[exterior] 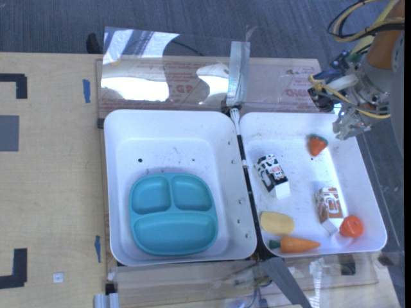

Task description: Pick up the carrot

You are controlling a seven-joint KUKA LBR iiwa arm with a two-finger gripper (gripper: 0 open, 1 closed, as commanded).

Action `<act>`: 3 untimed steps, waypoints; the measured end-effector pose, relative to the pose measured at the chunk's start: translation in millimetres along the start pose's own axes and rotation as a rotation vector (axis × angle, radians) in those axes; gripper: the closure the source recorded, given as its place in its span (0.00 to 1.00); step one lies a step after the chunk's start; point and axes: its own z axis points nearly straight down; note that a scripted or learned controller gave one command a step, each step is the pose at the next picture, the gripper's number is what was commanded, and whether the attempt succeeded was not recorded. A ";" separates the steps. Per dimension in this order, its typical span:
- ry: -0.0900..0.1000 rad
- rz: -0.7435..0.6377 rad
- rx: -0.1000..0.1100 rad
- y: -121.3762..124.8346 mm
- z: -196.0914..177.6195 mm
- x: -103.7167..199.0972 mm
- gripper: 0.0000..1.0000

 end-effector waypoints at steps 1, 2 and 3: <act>-0.001 -0.003 0.003 -108.2 1.1 31.6 1.00; -0.003 -0.262 0.001 17.7 18.3 -8.2 1.00; 0.001 -0.123 0.000 -34.4 -3.3 9.8 1.00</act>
